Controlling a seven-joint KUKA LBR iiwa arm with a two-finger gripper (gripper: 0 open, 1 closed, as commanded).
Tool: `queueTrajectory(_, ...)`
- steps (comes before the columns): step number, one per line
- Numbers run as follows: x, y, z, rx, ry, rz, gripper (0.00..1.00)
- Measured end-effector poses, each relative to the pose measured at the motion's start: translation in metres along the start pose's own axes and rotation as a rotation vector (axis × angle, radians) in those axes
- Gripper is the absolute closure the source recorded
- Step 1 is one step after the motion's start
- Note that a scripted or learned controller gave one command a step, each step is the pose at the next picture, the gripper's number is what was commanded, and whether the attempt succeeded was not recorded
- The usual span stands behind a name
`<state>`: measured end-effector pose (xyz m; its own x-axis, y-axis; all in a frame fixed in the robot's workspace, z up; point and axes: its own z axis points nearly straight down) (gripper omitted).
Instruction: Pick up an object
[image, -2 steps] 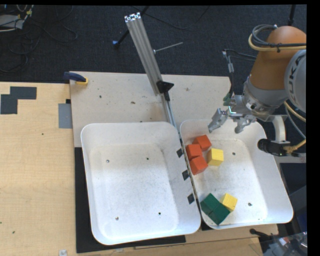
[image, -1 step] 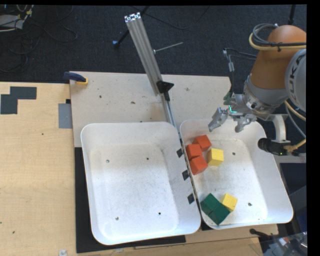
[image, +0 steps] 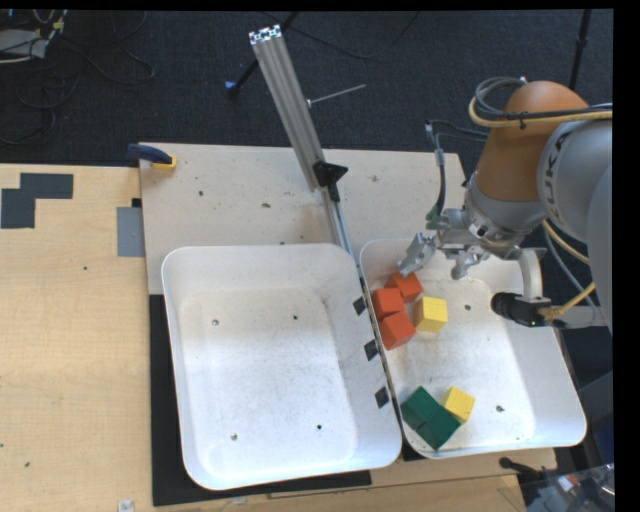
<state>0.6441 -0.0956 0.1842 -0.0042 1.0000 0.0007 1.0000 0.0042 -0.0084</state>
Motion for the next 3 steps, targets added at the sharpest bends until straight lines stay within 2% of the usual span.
queueTrajectory(1,-0.0019,-0.0034,0.0591,-0.009,0.001,0.005,0.00)
queueTrajectory(2,-0.0028,0.0025,0.0631,-0.028,-0.003,0.007,0.00)
queueTrajectory(3,-0.0063,0.0017,0.0537,-0.025,-0.006,0.013,1.00)
